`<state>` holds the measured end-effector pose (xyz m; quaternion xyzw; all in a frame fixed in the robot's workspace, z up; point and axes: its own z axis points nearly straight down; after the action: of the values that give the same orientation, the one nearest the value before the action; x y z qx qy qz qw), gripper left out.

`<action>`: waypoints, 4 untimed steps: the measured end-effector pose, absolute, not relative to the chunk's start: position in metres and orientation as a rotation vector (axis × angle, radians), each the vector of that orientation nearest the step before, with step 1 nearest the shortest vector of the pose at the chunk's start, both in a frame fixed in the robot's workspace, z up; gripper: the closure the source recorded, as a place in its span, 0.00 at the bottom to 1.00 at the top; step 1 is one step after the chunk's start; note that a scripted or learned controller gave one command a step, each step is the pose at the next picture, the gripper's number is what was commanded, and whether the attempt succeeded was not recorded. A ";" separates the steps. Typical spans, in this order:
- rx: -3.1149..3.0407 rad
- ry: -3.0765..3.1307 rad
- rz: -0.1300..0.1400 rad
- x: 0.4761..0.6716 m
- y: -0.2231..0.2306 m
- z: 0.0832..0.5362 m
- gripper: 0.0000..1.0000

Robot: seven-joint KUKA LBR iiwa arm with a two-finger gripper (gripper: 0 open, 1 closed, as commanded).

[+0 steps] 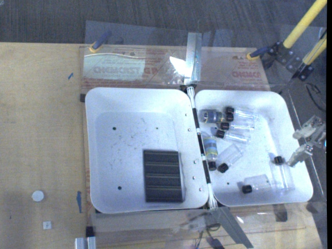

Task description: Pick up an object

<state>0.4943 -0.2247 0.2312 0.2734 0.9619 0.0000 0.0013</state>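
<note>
Several clear vials (231, 134) lie in your right bin (293, 115). The gripper (306, 144) sits at that bin's right rim, and you can't tell how the jaws stand. Nearest is a black-capped vial (281, 167), just left and below, its long axis roughly upright in view.

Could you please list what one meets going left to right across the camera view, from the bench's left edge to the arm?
Small white disc → left bin → black ridged block → clear vials in the right bin → gripper.
</note>
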 end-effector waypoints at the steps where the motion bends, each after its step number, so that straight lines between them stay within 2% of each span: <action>1: 0.750 3.052 0.002 0.481 -0.224 0.221 0.00; 3: 0.624 3.081 0.002 0.481 -0.224 0.205 0.00; 4: 0.404 3.111 0.000 0.482 -0.225 0.356 0.00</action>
<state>0.4823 -0.2250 0.3561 0.1288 0.9917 -0.0001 0.0021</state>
